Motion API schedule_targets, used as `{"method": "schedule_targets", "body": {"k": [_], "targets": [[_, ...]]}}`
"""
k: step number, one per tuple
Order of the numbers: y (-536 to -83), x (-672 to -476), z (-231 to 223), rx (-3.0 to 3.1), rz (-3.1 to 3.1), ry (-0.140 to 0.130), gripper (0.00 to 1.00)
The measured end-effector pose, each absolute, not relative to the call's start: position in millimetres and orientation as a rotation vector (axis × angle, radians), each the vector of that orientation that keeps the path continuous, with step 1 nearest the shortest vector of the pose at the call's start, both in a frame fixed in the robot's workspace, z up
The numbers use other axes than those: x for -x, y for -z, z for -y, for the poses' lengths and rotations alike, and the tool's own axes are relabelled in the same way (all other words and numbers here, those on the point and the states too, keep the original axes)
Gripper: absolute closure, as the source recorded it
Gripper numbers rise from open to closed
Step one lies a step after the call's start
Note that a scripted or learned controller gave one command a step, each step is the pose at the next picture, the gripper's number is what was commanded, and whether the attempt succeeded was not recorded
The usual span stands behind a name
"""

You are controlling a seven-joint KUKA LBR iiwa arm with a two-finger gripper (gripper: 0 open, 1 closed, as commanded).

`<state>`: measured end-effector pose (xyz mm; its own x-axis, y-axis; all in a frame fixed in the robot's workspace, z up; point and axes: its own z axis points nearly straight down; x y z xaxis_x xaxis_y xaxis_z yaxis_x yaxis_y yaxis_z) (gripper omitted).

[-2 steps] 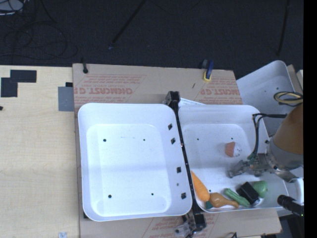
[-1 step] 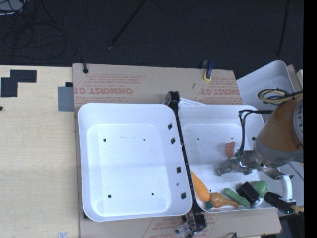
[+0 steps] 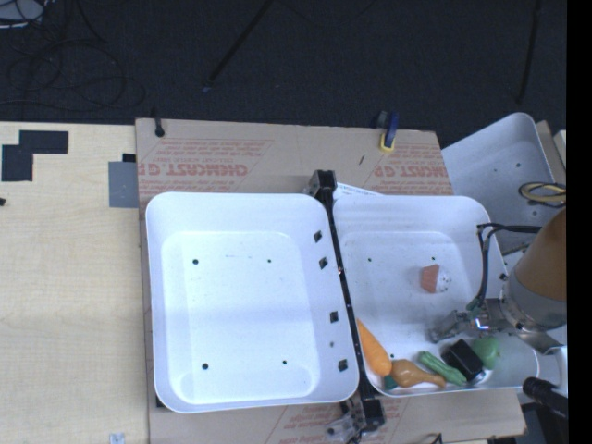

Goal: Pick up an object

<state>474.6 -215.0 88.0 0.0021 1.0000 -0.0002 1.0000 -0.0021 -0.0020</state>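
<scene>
Reaching in low over the right bin [image 3: 407, 213], the arm sets its hand [image 3: 455, 324] near that bin's lower right corner, just above the black object [image 3: 463, 358], green object [image 3: 442, 367] and carrot [image 3: 373, 346]; whether it grips anything is unclear.

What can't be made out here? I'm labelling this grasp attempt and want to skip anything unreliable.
- Gripper, camera view: too small and blurred to tell how its fingers stand, or whether it touches anything.
- Arm: cut off by the right edge.
- Black object and green object: bunched in the right bin's near corner; identities too small to read.
- Pink object: blurred, kind unclear.
</scene>
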Motion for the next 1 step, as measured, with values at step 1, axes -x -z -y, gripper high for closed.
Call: {"method": "schedule_targets", "body": {"k": [1], "targets": [[-87.7, -486.1, 180.4, 2.217, 2.222, 0.000, 0.00]]}}
